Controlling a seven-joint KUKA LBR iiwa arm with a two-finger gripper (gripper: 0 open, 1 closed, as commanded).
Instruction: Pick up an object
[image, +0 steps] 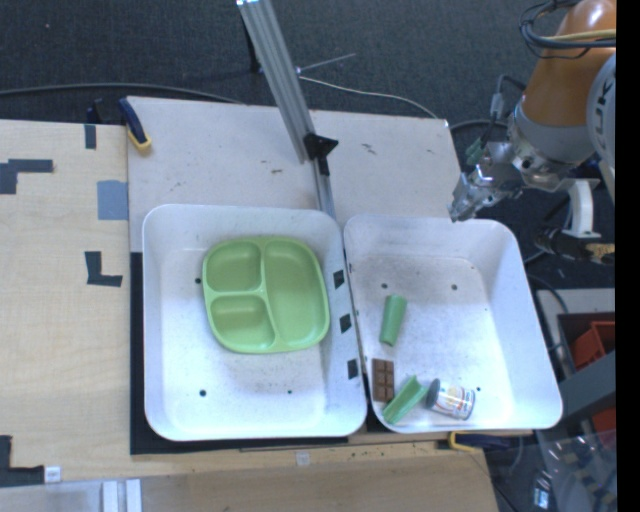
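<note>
A smooth green stick (392, 320) is seen lying in the right bin (500, 300), standing almost straight up and down in the picture. The gripper (466, 205) is seen above the bin's top edge; how it stands cannot be told.

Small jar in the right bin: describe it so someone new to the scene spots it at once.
Start at the right bin, the one without the green plate. Go to its near edge, where three things cluster: a brown block, a green wedge and, rightmost, the small jar. It lies on its side and is the only clear, labelled one, with a dark cap.
</note>
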